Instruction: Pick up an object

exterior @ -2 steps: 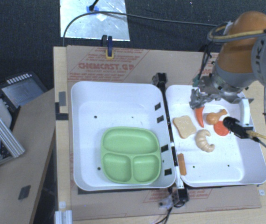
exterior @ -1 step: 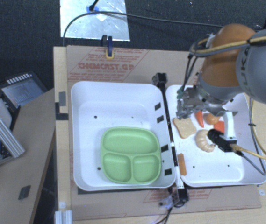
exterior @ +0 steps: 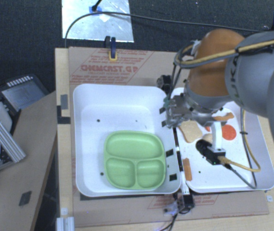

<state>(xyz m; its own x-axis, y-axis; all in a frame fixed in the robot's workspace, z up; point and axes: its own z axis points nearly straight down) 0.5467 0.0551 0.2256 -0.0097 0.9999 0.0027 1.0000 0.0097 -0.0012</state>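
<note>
Two shallow white plastic bins lie side by side on the brown board-covered surface (exterior: 127, 64); the left-hand bin (exterior: 91, 105) in the view holds a pale green divided plate (exterior: 134, 159), and the right-hand bin (exterior: 254, 174) holds the small pieces. The grey arm's gripper (exterior: 172, 114) hangs over the seam between the two bins; the wrist hides it, so I cannot tell whether it is open or closed, and nothing shows as held. The nearest candidate is a flat tan bread-slice-shaped piece (exterior: 189, 130) in the right-hand bin, just beside the gripper toward the view's right and slightly lower; it lies flat and squat, with no strong long axis, so a short sideways shift off the seam looks enough. A slim orange stick (exterior: 187, 169) lies farther down the view, its long axis roughly along the divider; a red-orange round disc (exterior: 228, 132) sits beyond the tan piece.
</note>
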